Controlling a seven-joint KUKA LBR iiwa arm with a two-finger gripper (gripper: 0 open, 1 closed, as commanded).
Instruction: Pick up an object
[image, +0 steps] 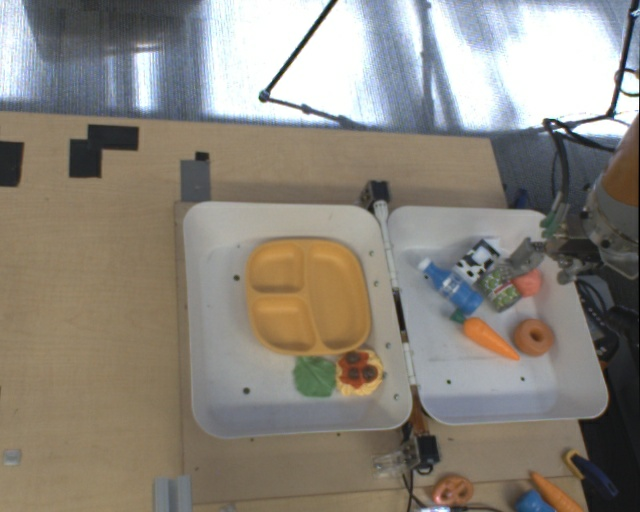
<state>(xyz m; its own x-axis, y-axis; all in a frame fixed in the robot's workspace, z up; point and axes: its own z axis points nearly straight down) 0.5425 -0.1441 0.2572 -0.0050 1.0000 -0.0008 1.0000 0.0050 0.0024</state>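
Note:
My gripper (530, 262) hangs over the right bin (500, 395) near its right wall, reaching in from the arm (612, 215). Right below and beside it lie a small green can with a red label (501, 292) and a pinkish-red toy (530, 283). A black-and-white carton (478, 259) and a blue bottle (450, 285) lie just left of the can. An orange carrot (490, 337) and a brown donut (533, 337) sit nearer the front. I see nothing lifted off the bin floor.
The left bin (225, 400) holds a yellow divided plate (305, 295), a green leaf toy (314, 377) and a pizza slice toy (359, 372). A pretzel (453, 490) and an orange-blue toy (545, 495) lie on the bench in front.

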